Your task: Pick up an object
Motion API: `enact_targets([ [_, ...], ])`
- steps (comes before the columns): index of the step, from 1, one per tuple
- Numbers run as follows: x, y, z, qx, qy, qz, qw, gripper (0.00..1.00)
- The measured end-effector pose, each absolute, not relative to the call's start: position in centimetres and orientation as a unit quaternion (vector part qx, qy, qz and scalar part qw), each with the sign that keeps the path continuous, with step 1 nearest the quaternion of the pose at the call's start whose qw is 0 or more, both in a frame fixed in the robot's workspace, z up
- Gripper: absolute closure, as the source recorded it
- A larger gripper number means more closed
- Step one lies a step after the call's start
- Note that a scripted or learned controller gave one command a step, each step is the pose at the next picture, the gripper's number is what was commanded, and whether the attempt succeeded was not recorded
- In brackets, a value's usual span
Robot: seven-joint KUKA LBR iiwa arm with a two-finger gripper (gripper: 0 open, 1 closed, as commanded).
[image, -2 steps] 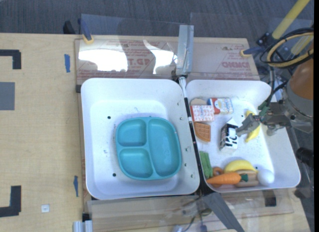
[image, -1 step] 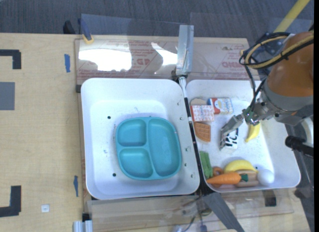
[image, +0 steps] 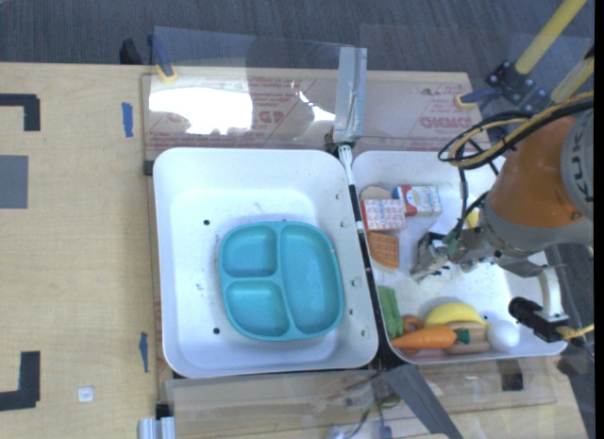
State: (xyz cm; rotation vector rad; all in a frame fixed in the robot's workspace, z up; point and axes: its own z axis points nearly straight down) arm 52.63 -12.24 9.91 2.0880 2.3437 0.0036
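Note:
The right bin (image: pixel 491 281) holds several toy foods. A red-and-white box (image: pixel 382 212) and a small orange-and-white carton (image: pixel 421 200) lie at its back left. A tan bread slice (image: pixel 384 249) sits just in front of them. Along the front wall are a yellow banana (image: pixel 454 313), an orange carrot (image: pixel 425 338), a green piece (image: pixel 388 310) and a white egg (image: pixel 503 335). My gripper (image: pixel 429 260) is low over the middle of this bin, just right of the bread slice and behind the banana. Nothing visibly hangs from it.
The left bin (image: pixel 179 239) carries a teal three-part plate (image: pixel 280 279). A divider wall (image: pixel 357 239) separates the two bins. The arm's orange band (image: pixel 533 187) and cables (image: pixel 481 140) hang over the right bin's back right. A clear panel (image: pixel 250 88) stands behind the bins.

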Motion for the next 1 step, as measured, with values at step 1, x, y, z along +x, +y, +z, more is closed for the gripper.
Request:
enact_targets([
  [1,52.62,-12.28,10.79,0.666,0.746,0.0009,0.002,1.00],
])
